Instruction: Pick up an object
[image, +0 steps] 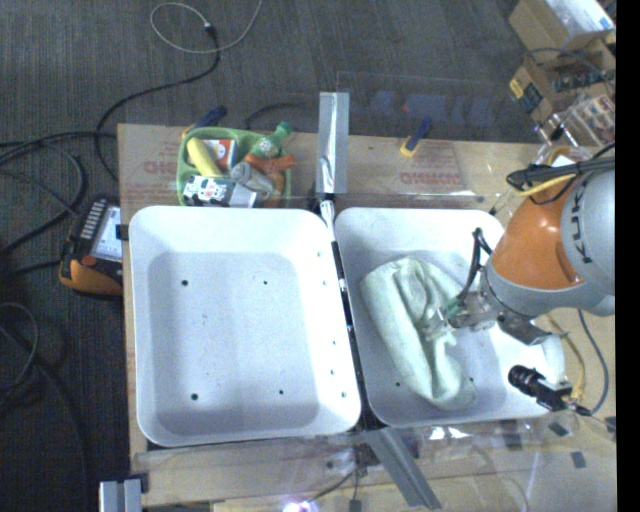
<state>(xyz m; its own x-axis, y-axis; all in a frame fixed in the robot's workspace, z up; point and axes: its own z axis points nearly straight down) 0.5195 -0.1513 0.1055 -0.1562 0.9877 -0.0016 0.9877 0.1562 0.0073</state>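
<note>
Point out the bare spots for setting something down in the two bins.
The left white bin is bare across its whole floor. In the right white bin, the strip along the far wall is free; the crumpled pale green cloth and the gripper crowd its middle.

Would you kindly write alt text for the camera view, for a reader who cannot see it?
A grey and orange robot arm reaches from the right, its pincer down on a crumpled pale green cloth in the right white bin. The left white bin sits beside it, and a green basket of small items stands behind.
</note>
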